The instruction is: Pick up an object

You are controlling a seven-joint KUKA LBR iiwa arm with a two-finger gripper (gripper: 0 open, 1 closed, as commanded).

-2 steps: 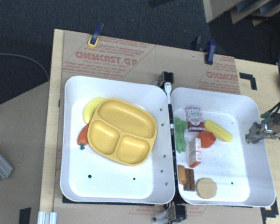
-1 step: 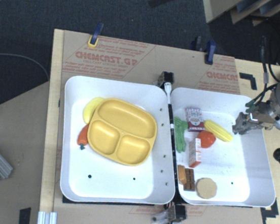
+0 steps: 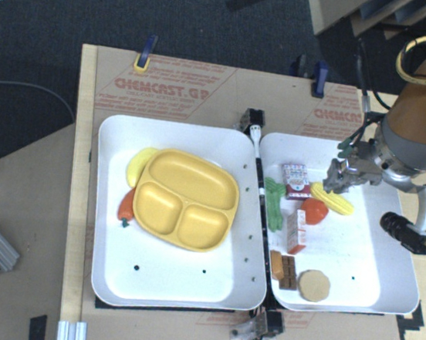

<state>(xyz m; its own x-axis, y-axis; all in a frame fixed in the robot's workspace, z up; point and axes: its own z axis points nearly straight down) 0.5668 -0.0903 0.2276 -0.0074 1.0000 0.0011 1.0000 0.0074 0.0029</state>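
Arm: the grey arm with its orange band is reaching in from the right, wrist bent down over the right bin's [image 3: 391,294] far half.
Hand: the hand [image 3: 339,182] is hanging just above the yellow corn-shaped toy [image 3: 333,201]; whether it is apart or together, I cannot tell.
Right bin: smooth white plastic, holding the corn toy near its far middle, a red tomato-like ball [image 3: 315,211], a green leafy piece [image 3: 273,202], a printed packet [image 3: 296,179], a round tan cookie [image 3: 314,285].
Left bin: a glossy yellow three-compartment tray [image 3: 186,199] is lying across its middle.
Writing: the brown sheet on the counter [image 3: 170,82] is reading "CHEMCAST".
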